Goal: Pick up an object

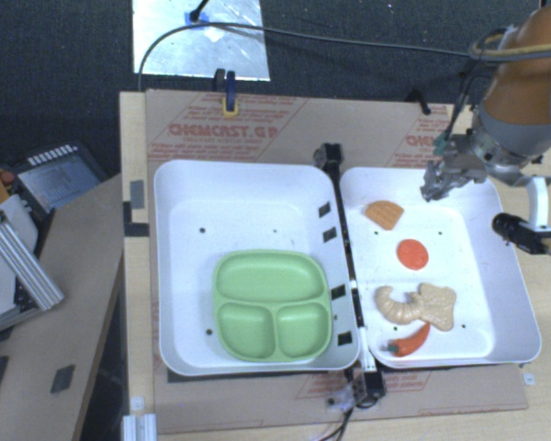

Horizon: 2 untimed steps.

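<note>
My gripper (434, 189) hangs over the far edge of the right bin (505, 274), above and to the right of a tan bread-like piece (384, 214). Nothing shows between its fingers. Further toward the front lie a red-orange disc (412, 254), a pale curled shrimp-like piece (397, 304), a beige gingerbread-shaped piece (437, 304) and a red chili (410, 342) near the front wall.
The left bin (179, 200) holds a green divided plate (271, 304) toward its front. A black divider (342, 246) runs between the two bins. Cardboard lies under both bins, and a side table stands at the left.
</note>
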Tool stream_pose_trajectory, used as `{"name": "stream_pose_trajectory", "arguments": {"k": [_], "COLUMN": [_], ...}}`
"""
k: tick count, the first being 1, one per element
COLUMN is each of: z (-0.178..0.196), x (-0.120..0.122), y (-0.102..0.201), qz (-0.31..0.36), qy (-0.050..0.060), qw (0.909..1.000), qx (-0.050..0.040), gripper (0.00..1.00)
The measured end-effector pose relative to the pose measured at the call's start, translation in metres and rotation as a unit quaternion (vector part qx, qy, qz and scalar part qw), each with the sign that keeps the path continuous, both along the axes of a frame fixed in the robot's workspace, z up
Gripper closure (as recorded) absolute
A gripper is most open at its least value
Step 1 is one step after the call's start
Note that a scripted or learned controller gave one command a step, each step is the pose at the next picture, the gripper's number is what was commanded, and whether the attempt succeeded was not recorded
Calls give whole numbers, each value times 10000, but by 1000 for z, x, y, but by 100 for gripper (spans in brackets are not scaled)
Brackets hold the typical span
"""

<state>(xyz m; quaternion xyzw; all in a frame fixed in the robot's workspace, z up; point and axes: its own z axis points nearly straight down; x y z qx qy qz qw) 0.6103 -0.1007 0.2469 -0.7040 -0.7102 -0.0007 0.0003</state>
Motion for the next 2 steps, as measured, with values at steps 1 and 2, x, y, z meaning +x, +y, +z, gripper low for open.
{"name": "stream_pose_trajectory", "arguments": {"k": [1,2], "z": [6,-5], "x": [-8,-19], "y": [56,99], "qz": [6,0], "qy": [-1,5], "qw": [10000,10000], "qx": [4,1], "gripper": [100,100]}}
